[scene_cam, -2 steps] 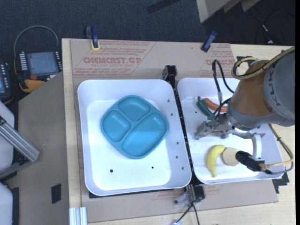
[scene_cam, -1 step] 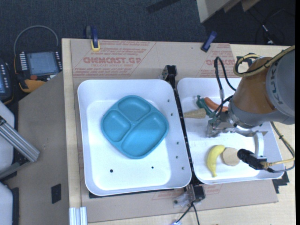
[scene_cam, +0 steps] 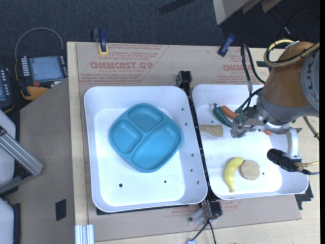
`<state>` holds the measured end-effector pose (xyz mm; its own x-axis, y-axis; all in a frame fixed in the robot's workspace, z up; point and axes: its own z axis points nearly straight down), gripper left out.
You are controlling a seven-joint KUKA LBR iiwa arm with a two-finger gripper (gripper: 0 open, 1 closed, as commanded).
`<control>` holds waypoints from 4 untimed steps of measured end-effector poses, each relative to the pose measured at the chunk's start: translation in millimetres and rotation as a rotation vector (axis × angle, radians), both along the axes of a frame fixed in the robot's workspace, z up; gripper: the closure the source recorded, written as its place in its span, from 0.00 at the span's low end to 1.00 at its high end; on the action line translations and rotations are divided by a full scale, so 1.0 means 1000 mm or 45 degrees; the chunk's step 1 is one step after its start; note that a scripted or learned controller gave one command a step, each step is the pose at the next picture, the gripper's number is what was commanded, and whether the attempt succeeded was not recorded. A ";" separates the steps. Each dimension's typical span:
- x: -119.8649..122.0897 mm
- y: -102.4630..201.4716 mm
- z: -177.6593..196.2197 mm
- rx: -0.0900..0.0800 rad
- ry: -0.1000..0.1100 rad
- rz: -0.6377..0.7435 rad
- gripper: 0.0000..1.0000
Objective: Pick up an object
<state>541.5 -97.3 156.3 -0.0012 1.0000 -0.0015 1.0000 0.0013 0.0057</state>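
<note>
In the right bin (scene_cam: pixel 284 187) lie a yellow banana (scene_cam: pixel 232 171), a round tan cookie-like disc (scene_cam: pixel 250 170), a tan wedge (scene_cam: pixel 212 130) near the bin's left wall, and an orange and green carrot-like piece (scene_cam: pixel 223 113) at the back. My gripper (scene_cam: pixel 238 129) hangs low over the middle of the right bin, just right of the tan wedge and just in front of the carrot piece. Nothing shows between its tips.
The left bin (scene_cam: pixel 96 151) holds a blue divided plate (scene_cam: pixel 145 135). The two bins meet along a dark seam in the middle. A screen device (scene_cam: pixel 44 68) sits off the bench at the far left.
</note>
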 end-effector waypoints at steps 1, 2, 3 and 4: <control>-0.007 -0.001 0.048 0.000 -0.001 -0.001 1.00; -0.002 -0.002 0.112 -0.001 -0.004 0.000 1.00; -0.004 0.061 0.107 0.005 0.009 0.008 1.00; -0.007 0.110 0.106 0.004 0.010 0.005 1.00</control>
<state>535.0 13.0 262.5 -0.0052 1.0000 0.0015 1.0000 0.0052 -0.0020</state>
